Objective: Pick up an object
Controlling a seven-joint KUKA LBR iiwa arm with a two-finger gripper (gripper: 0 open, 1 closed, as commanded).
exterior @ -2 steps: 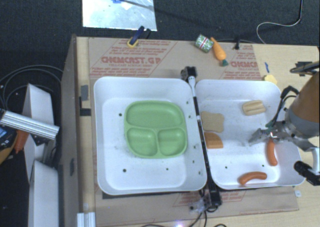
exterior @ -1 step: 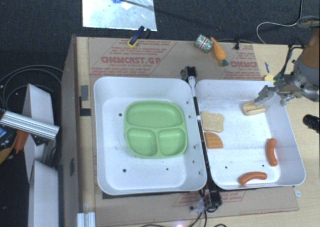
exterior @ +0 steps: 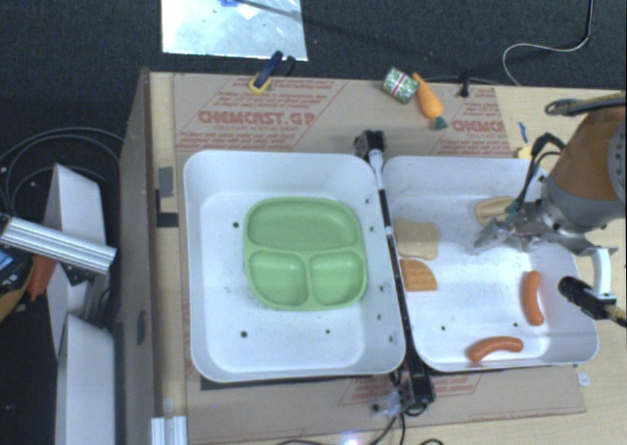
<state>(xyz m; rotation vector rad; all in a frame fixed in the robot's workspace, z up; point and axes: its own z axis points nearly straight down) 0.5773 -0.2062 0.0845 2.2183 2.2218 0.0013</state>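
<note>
Sausages [exterior: 495, 347] lie near the pincer [exterior: 487, 237]; whether it is wide or narrow, I cannot tell.

The grey arm with its orange band [exterior: 591, 161] reaches in from the right, wrist angled down-left, its end effector [exterior: 487, 236] pointing leftward, low.

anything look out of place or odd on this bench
Yes: a toy carrot and a small green can lie on the cardboard behind the right bin, outside both bins. The other food pieces sit inside the right bin, and the green divided plate lies flat in the left bin. Nothing looks spilled or broken.
</note>
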